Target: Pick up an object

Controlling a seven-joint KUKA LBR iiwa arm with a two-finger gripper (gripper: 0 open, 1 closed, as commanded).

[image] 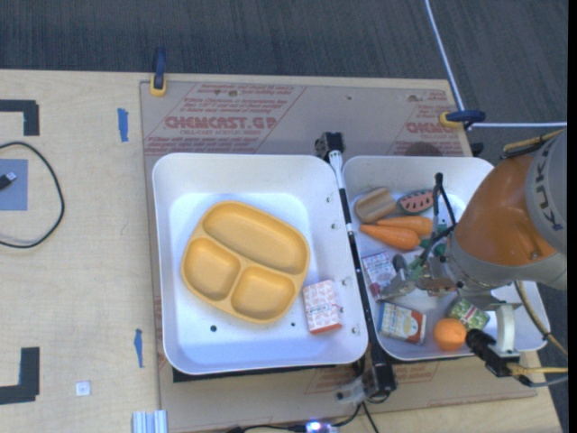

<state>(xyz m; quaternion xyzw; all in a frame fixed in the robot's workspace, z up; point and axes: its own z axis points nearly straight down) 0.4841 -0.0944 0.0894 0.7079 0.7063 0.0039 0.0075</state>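
My gripper [398, 278] hangs low in the right bin [527, 309], below the arm's orange band [505, 215]. It sits just over a small white and pink packet [376, 266]. An orange carrot [393, 235] lies just behind it. A red and white carton [403, 323] lies just in front, with an orange fruit [449, 334] to the carton's right. At the back of the bin lie a hot dog [374, 204] and a watermelon slice [415, 202]. Nothing is visibly lifted.
The left bin [171, 242] holds a yellow divided plate [245, 260] and a small red and white carton [322, 307] near its front right corner. A green item [469, 314] lies beside the orange fruit, partly under the arm. A black divider [347, 233] runs between the bins.
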